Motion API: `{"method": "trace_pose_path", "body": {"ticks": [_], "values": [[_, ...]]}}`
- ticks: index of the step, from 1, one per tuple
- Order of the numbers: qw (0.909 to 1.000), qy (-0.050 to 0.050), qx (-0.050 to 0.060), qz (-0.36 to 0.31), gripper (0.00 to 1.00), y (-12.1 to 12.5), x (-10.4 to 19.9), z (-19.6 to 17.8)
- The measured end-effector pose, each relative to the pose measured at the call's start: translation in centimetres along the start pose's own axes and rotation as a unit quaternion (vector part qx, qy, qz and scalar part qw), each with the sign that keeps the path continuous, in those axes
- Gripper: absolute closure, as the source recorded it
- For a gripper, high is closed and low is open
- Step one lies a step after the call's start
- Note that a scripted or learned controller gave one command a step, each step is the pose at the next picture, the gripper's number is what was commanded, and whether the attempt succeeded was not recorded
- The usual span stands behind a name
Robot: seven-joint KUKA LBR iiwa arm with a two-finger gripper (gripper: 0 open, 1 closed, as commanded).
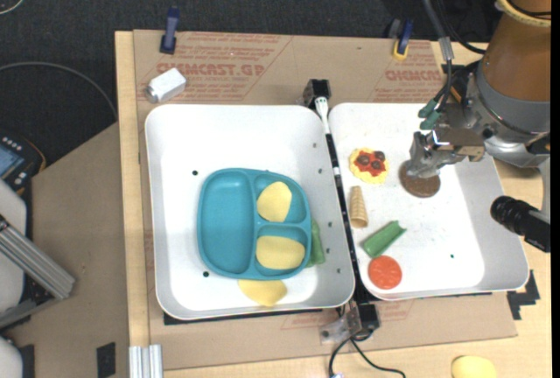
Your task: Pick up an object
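The arm (pixel 516 44) reaches down into the right bin (pixel 464 267), its gripper (pixel 426 164) over a brown disc (pixel 421 184). Whether the jaws are wide or narrow, I cannot tell. The bench (pixel 227 70) is cardboard-topped.

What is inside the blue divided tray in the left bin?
The blue tray holds two yellow pieces in its two smaller compartments. A third yellow piece lies partly under its front edge; the covered part is hidden.
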State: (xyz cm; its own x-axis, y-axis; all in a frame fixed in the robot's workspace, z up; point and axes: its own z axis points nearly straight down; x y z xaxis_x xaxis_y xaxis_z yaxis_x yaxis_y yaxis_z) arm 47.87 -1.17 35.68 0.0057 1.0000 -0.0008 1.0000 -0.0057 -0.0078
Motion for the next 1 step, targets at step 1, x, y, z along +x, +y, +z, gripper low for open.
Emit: {"method": "trace_pose_path", "body": {"ticks": [1], "values": [[1.0, 0.001, -0.006, -0.005, 1.0, 0.06, 2.98, -3.29]]}}
